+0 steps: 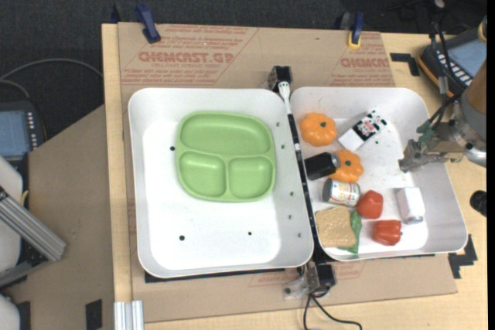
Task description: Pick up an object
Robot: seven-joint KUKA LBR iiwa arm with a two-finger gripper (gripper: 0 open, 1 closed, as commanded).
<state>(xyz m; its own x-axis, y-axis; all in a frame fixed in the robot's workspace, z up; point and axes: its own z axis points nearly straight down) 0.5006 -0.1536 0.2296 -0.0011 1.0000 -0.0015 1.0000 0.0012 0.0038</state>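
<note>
- I see the gripper [415,154] hanging over the right bin [441,232] at its 3 o'clock edge, fingers slightly parted, nothing between them.
- I judge this the approach step.
- Nearest candidate: white block [410,205], at the gripper's 6 o'clock.
- Next move: shift over it, descend, close.

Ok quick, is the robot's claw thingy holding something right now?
End effector: over the right bin, nothing seen in it; open or closed cannot be told.
</note>
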